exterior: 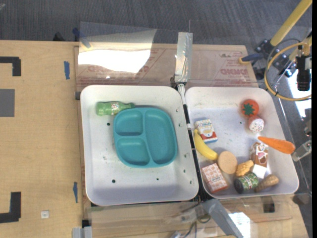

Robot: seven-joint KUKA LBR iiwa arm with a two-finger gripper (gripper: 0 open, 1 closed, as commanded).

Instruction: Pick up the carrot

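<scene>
A: Biggest items?
B: Left bin (94,182) holds a teal divided plate (145,136), with a green bottle (113,107) at its upper-left corner.
A: Carrot?
B: Carrot (277,144) is in the right bin (225,99), against the right wall, below the tomato (250,107). Banana (204,148) lies near the left wall.
A: Gripper?
B: Can't tell.

Grey carpet floor (148,9) behind wooden bench (39,133).

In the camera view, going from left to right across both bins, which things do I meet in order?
Green bottle → teal divided plate → banana → round cookie → tomato → carrot, lying against the right bin's right wall.
</scene>
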